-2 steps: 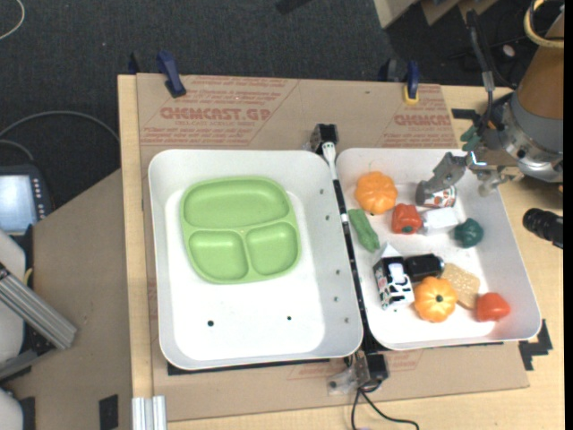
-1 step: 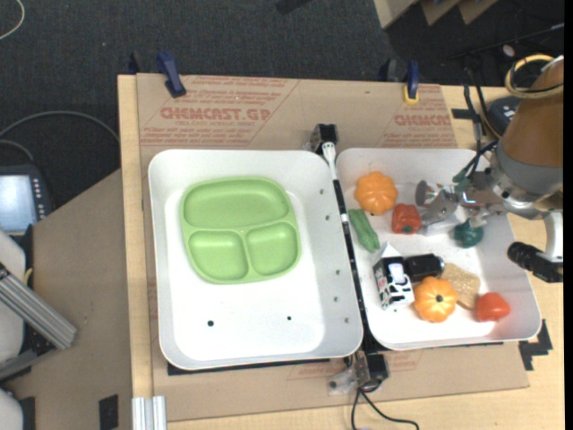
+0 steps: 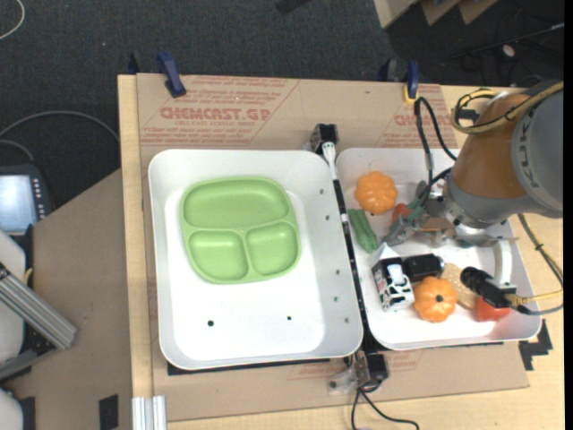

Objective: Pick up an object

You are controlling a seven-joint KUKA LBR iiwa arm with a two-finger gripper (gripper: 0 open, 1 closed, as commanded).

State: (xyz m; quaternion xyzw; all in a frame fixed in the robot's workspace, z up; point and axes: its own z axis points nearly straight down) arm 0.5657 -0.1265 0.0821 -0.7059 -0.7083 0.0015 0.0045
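You've got the gripper (image 3: 421, 218) low in the right bin (image 3: 524, 330), just right of the round ribbed upper orange pumpkin (image 3: 376, 192); can't tell its open/closed state from here. Near that pumpkin: a flat green strip (image 3: 363, 228) below-left, and a second pumpkin (image 3: 435, 299) further down beside a boxy black-and-white toy (image 3: 392, 283). Well left of the pumpkin, a smooth green three-compartment tray (image 3: 239, 228) sits in the left bin (image 3: 170, 267).

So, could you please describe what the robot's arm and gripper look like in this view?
The arm is thick and rounded: a grey shell with a broad orange band above the wrist. Black and yellow cables loop along it. The gripper is a small dark metal assembly with reddish bits, too cluttered to detail.
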